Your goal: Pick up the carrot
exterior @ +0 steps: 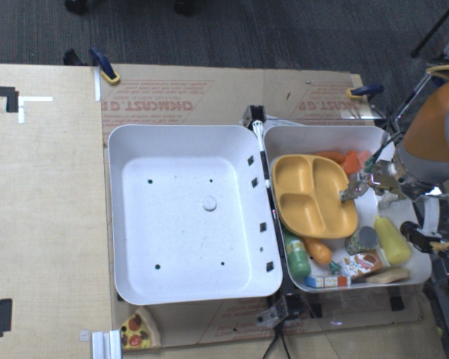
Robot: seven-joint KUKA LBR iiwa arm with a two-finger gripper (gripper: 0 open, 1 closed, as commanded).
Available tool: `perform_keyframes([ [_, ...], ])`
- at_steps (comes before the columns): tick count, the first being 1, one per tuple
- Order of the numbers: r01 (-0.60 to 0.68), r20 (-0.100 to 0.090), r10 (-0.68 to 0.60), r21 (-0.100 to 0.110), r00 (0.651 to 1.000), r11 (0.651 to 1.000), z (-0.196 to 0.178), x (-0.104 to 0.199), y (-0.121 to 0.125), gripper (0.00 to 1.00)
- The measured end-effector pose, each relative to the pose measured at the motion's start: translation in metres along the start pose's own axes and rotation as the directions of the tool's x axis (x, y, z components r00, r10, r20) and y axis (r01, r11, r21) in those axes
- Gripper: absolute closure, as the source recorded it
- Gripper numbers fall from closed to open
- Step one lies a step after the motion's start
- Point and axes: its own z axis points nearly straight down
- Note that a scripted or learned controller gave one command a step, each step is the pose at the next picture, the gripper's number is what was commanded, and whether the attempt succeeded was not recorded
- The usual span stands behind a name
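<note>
— What's the setting?
— Dark carpeted floor at the top, a pale wooden bench below it, a cardboard sheet clamped on top. Bins: two, white, side by side. The left bin is the larger-looking one, the right bin sits touching it.

— And the arm?
— One arm, grey with an orange band, reaching in from the right edge and angled down over the right bin. The gripper hangs low over the right rim of a yellow plate. Whether it is parted or closed, I cannot tell from here; the tip is too small and blurred.

— Count the contents.
— Yellow divided plate: one, tilted across the right bin's middle. Carrot: one, orange, lying just below the plate near the bin's front, beside a green bottle: one. Yellow bottle: one, at the right wall. Small printed carton: one, at the front. Grey tin: one, between plate and yellow bottle. Orange-red item: one, behind the plate, kind unclear.

— Anything outside the bins?
— Toy pizza slice: one, on the bench by the left bin's front corner.
</note>
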Motion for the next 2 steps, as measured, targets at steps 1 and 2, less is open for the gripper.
perform_keyframes([
  [1,-0.103,0.005,0.103,-0.001,0.995,0.995,0.000,0.012,-0.063,0.00],
  [2,-0.345,0.002,0.345,-0.013,0.938,0.938,-0.002,0.050,-0.095,0.00],
])
